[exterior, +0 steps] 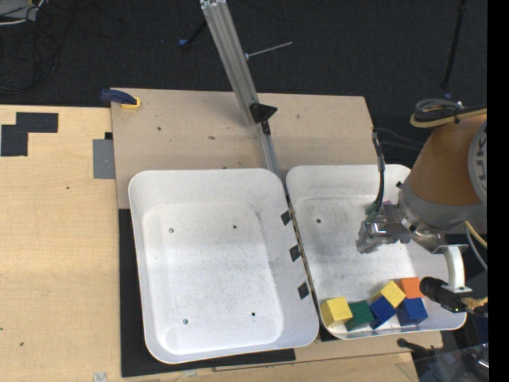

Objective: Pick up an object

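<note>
Six small blocks (pixel 380 306) cluster at the right bin's (pixel 334 189) near edge, while the hand (pixel 372 235) hovers above bare floor farther back. You cannot tell its grip state. You're at the approach step; next, bring it nearer and lower.

two white bins (pixel 159 189), six blocks (pixel 374 307)

pincer (pixel 371 237) fingers too small to tell; orange block (pixel 410 286) partly hidden behind arm.
</note>
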You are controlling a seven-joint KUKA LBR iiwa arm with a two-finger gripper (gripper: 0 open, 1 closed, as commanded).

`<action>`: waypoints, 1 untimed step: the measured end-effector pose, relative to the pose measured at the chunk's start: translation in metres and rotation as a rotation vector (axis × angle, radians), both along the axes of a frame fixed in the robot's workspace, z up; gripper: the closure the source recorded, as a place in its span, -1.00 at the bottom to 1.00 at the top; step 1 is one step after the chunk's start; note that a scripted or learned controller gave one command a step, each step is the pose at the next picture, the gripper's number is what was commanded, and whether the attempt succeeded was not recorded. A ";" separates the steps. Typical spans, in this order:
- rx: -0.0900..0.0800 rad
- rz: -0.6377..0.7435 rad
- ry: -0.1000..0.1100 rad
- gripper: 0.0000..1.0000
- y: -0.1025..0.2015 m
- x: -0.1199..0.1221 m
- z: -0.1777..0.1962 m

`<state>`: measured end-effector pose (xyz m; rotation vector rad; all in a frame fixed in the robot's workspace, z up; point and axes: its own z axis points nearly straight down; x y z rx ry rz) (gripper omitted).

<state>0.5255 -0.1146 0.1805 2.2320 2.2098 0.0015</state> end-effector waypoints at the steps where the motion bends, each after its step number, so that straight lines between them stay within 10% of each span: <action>1: 0.000 0.011 -0.001 1.00 -0.001 0.001 0.042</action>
